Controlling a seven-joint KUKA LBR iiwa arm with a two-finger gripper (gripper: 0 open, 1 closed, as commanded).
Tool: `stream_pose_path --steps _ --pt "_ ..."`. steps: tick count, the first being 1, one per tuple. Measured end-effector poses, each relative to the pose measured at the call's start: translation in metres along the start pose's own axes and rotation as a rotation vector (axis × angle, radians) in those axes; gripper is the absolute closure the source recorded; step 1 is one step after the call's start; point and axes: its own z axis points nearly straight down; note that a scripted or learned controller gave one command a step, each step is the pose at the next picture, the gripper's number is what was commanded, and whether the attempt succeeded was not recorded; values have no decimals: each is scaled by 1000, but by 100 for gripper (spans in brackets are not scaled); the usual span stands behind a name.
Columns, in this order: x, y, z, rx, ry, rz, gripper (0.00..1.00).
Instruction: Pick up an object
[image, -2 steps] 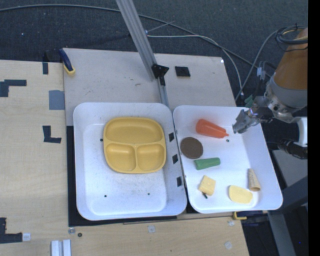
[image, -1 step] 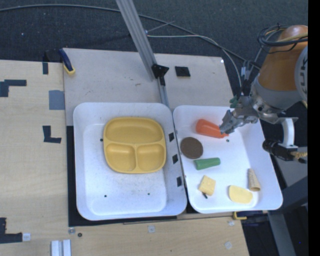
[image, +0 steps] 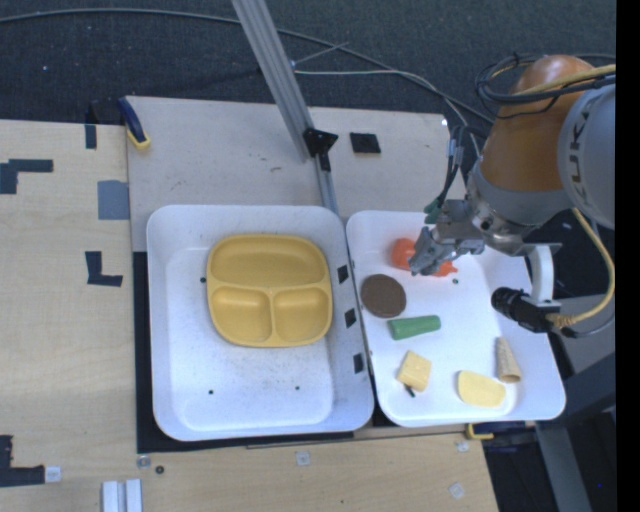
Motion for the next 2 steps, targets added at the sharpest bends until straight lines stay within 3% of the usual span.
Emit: stream_pose_path --steps 2 --pt "101 -12 8 -1 0 -2 100"
